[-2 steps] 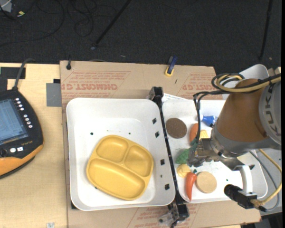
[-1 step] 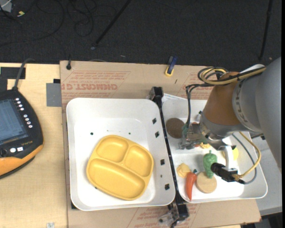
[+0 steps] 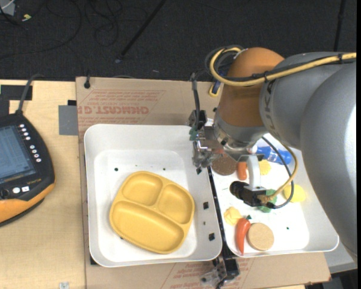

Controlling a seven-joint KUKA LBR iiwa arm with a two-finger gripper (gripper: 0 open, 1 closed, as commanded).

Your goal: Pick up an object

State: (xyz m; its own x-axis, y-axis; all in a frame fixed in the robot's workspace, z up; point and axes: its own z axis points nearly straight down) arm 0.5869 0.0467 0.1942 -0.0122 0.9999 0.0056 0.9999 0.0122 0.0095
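Where the two bins meet, hangs low over the right bin's (image 3: 325, 245) left wall: gripper (image 3: 200, 152), spread or pressed together impossible to tell. Nothing seen pinched. At five o'clock from it, lies an orange carrot (image 3: 242, 233) beside a tan disc (image 3: 260, 236). At eight o'clock, sits a yellow divided plate (image 3: 151, 211) in the left bin (image 3: 99, 161). Reads mirrored on cardboard (image 3: 117, 101) at ten o'clock, illegible. Beneath, pale wooden counter (image 3: 24, 245).

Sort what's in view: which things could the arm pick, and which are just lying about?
Job:
two-finger gripper
small orange-red pepper toy
round tan disc
yellow pieces
blue object

Lying about:
yellow three-compartment plastic plate
orange-and-black teach pendant
flat printed cardboard sheet
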